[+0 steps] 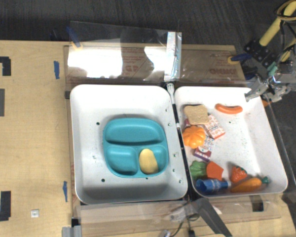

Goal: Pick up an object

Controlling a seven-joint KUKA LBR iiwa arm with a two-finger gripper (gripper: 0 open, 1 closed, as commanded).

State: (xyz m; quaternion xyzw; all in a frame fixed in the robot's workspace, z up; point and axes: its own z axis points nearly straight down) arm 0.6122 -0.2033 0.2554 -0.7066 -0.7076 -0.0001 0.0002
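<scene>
The end effector (pixel 254 94) hangs at the far right corner of the right bin (pixel 266 132); whether it is apart or together cannot be told. Inside that bin lie a sausage (pixel 228 109), bread slice (pixel 196 114), orange pepper (pixel 194 136) and carrot (pixel 248 184). The left bin (pixel 84 132) holds a teal tray (pixel 128 137) with a potato (pixel 148 161).

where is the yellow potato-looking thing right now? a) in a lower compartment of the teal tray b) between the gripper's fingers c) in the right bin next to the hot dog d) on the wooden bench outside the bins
a: the yellow potato lies in the lower right compartment of the teal tray, which sits in the left bin, far from the gripper.
</scene>
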